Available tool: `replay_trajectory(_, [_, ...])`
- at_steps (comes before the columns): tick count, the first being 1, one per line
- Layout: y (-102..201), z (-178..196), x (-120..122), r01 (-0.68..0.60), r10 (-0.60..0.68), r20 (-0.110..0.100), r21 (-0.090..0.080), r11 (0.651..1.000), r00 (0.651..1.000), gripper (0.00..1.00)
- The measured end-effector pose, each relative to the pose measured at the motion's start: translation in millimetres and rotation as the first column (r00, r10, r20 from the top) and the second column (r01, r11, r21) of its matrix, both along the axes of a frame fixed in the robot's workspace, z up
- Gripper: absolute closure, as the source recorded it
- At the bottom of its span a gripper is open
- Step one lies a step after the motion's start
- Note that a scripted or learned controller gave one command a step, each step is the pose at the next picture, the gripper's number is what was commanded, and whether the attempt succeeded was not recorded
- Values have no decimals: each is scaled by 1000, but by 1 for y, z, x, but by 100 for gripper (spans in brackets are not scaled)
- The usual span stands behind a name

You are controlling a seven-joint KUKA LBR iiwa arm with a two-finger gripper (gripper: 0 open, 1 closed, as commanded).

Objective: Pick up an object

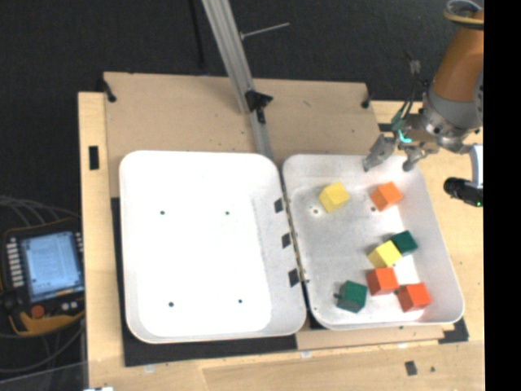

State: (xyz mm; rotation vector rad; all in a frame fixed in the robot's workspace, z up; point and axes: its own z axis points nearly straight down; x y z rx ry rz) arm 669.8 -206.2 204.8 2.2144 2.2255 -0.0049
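The right-hand shallow white bin (440, 243) holds all the loose pieces. A yellow block (334, 197) lies in its upper left part, with an orange cube (386, 195) just to its right, the two apart from each other. Lower down toward the right side sits a tight cluster: a dark green block (404, 242) touching a second yellow block (385, 255), and below that an orange-red cube (381, 280) with another orange-red cube (413, 296) just beside it at the bin's lower right. A second dark green block (352, 296) rests on its own at the lower middle of the bin.

The two-finger gripper (393, 155) hangs over the bin's upper rim, above and slightly right of the orange cube, its fingers spread apart with nothing between them. Nothing lies between it and that cube.

The left-hand white bin (146, 243) sits alongside. A grey metal pole (236, 63) slants down from the top of the frame, and a handheld screen pendant (45, 275) lies at the far left edge.
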Motion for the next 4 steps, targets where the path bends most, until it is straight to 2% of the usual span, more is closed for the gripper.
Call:
replay_trajectory(1, [-4, -56, 7, -2, 2, -2, 1, 1000, 1000, 0])
replay_trajectory(2, [-6, -78, 8, -2, 2, 7, 0, 1000, 1000, 0])
replay_trajectory(3, [-7, -69, 8, -7, 7, 6, -5, 1000, 1000, 100])
replay_trajectory(4, [-7, -24, 9, -4, 4, 8, 1, 1000, 1000, 100])
